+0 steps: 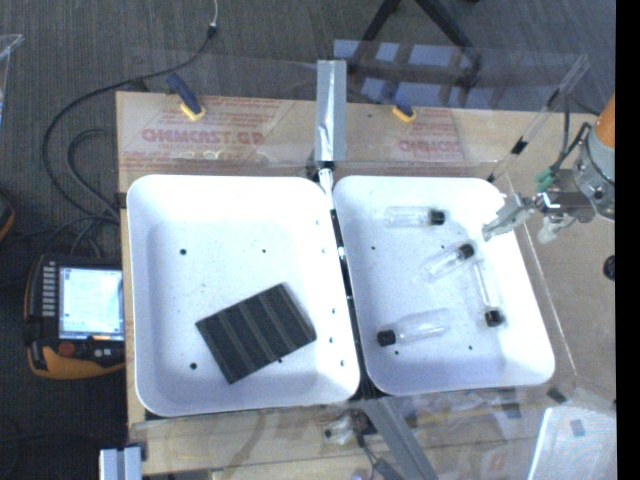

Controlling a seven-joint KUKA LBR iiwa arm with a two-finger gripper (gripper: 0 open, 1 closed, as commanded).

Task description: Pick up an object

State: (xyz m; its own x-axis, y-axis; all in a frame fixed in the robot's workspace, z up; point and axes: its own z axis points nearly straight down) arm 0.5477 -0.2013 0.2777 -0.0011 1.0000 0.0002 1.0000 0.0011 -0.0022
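Several clear vials with black caps lie in the right bin [520, 368]: one near the back [412, 215], one slanted in the middle [448, 259], one by the right wall [486, 293] and one at the front [412, 331]. A black ridged block [256, 331] lies flat in the left bin [150, 268]. My gripper [518, 230] hangs over the right bin's far right rim, above and to the right of the vials. It is open, with nothing between its fingers.
A metal divider post [330, 108] stands at the back between the bins. Clear plastic panels [440, 98] stand behind the bins. A teach pendant [80, 313] lies on the floor to the left.
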